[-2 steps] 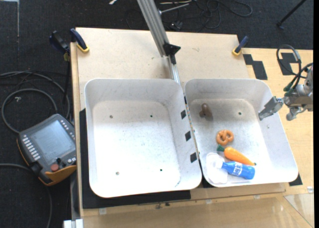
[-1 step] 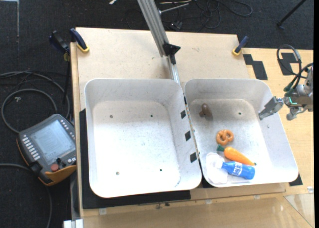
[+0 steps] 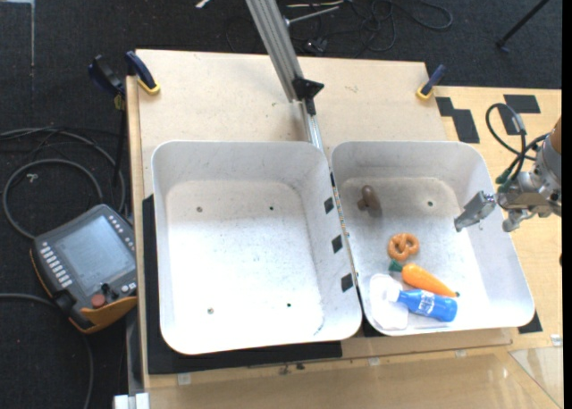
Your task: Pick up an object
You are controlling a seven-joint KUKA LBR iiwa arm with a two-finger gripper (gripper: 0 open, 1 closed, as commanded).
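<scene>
Objects all lie in the right bin (image 3: 500,246), bunched at its near end, prob. where they slid or were dropped, so that's where a pick has to go. Nearest is a blue bottle (image 3: 431,306) on its side, white cap end against a white cup (image 3: 384,302) at the bin's near-left corner. Just behind, an orange carrot (image 3: 427,280) lies at a slant, touching or nearly touching the bottle; tight packing could make a clean grab awkward. A pretzel (image 3: 403,246) sits a bit farther back w/ free floor around it, so likely the easier target. Farther still, a small brown piece (image 3: 367,199) stands alone near the divider. The gripper (image 3: 474,211) hangs over the bin's right wall, apart from every item, nothing seen in it; open or closed, can't tell. Left bin (image 3: 179,175) sits alongside on the counter (image 3: 223,95).
</scene>
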